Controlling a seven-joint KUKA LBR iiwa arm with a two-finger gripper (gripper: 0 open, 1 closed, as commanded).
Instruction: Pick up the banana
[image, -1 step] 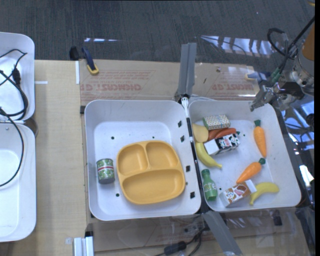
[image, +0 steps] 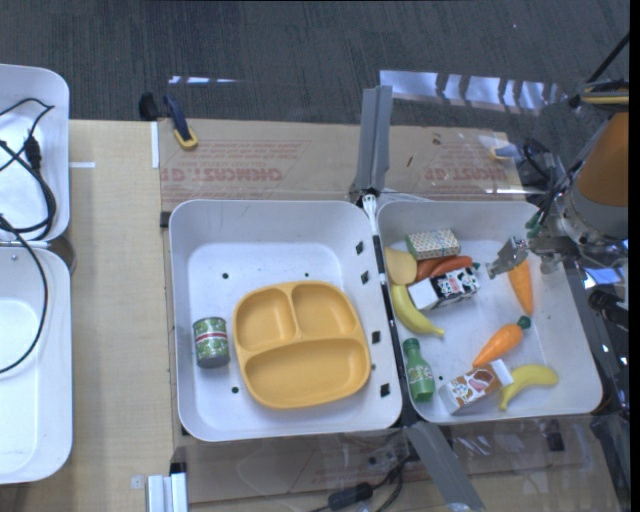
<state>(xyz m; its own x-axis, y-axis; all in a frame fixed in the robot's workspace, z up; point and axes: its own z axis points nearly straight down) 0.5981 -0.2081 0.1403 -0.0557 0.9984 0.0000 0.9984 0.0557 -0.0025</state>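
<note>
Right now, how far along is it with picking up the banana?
Nothing looks done yet. Two bananas lie in the right bin: one banana by its left wall, another banana near the front. The gripper sits over the bin's upper right, by a carrot. Reaching, grasping and lifting remain.

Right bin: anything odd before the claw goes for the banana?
There are two bananas: one along the right bin's left wall, another near its front right corner. The claw hovers by a carrot, touching neither banana.
</note>
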